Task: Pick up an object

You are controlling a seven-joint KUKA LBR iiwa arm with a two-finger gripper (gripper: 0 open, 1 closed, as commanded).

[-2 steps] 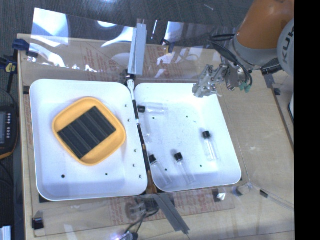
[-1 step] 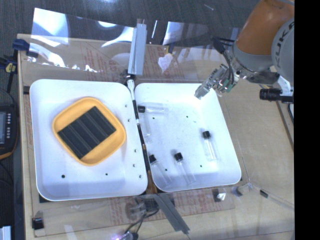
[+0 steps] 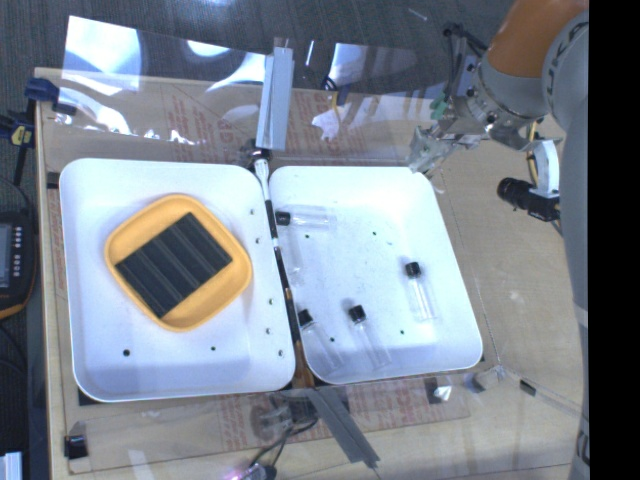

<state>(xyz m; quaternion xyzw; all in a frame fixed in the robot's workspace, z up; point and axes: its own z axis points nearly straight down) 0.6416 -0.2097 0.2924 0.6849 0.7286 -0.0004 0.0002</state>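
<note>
The gripper (image 3: 432, 151) hangs past the right bin (image 3: 455, 343) at one o'clock, above its little tubes (image 3: 418, 288); I cannot tell its grip.

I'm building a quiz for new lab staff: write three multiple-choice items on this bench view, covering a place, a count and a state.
1. Where does the yellow-rimmed pad with a dark ribbed top lie?
A. left white bin
B. right white bin
C. bare bench

2. How many clear black-capped vials lie in the right bin?
A. one
B. four
C. seven

3. Where is the gripper?
A. touching the pad
B. above the right bin's far right corner
C. over the left bin

Key: 1 A, it fills the left bin's middle. 2 B, four black caps show. 3 B, it hangs near that corner.
</note>
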